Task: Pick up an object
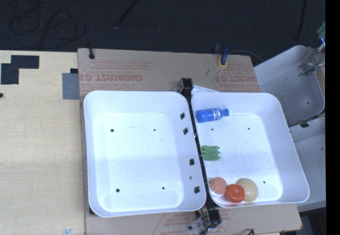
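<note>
I look down on the worktop point(42, 138) with two white bins. The left bin point(137, 157) has bare floor; all objects lie in the right bin point(265, 149). I cannot tell the state of the claw from this view, so I plan the approach only.

For a good pick I choose the blue bottle point(212, 115). It is the largest thing and it lies on its side near the far left corner, well apart from the others. I judge the claw must come straight down and close across the narrow body, not along its length, and keep away from the divider wall.

The green piece point(210, 153) is small and flat, harder to grip. At the near left corner the pink piece point(217, 184), the red round piece point(235, 193) and the beige ball point(248, 189) touch each other, so a grip there can push neighbours.
</note>
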Robot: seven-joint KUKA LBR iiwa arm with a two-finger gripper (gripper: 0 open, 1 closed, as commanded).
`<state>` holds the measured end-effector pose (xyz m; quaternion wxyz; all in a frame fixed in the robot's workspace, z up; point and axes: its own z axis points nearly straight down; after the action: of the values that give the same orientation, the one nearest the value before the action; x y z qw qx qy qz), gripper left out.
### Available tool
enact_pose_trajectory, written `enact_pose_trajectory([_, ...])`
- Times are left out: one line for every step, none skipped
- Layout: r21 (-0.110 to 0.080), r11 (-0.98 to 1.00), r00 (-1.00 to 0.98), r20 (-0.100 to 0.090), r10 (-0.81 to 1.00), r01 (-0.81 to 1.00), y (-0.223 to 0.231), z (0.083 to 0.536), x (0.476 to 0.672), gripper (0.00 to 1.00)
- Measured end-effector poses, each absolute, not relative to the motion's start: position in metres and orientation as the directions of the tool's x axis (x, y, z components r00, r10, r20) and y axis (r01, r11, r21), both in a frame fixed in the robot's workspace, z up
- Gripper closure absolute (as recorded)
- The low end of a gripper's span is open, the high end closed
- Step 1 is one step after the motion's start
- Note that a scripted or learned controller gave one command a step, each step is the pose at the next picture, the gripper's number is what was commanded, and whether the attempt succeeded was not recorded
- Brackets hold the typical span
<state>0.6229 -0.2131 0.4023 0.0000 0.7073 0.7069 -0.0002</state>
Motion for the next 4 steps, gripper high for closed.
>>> enact_pose_trajectory([-0.007, -0.001, 0.001, 0.001, 1.0, 1.0, -0.213, 0.355, 0.579, 1.0])
enact_pose_trajectory([0.003, 0.002, -0.002, -0.001, 1.0, 1.0, -0.214, 0.403, 0.598, 1.0])
enact_pose_trajectory([-0.011, -0.001, 0.001, 0.003, 1.0, 1.0, -0.213, 0.312, 0.578, 1.0])
enact_pose_trajectory([0.004, 0.002, -0.002, -0.002, 1.0, 1.0, -0.214, 0.375, 0.584, 1.0])
